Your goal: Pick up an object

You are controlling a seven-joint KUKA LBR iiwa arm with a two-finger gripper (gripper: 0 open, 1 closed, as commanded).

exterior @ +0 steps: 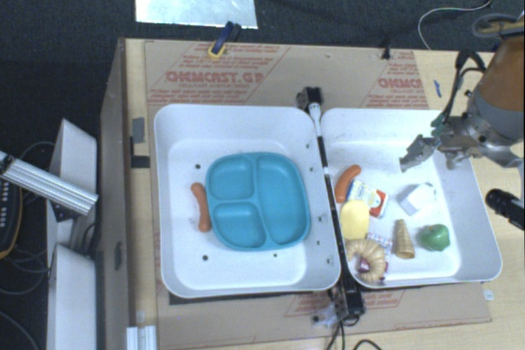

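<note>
Pincer [426,150]: over right bin's [472,262] far side, fingers spread, pinching nothing
White block [417,197]: just near of pincer
Left bin [176,258]: blue plate [257,200], sausage [201,206]

The arm [502,94] is cut off by the right edge, and its hand [420,152] is too blurred to read.

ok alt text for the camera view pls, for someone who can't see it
The arm's hand hovers over the right bin, above toy food including a green apple and ice cream cone. The left bin holds a blue divided plate beside a sausage.
</note>
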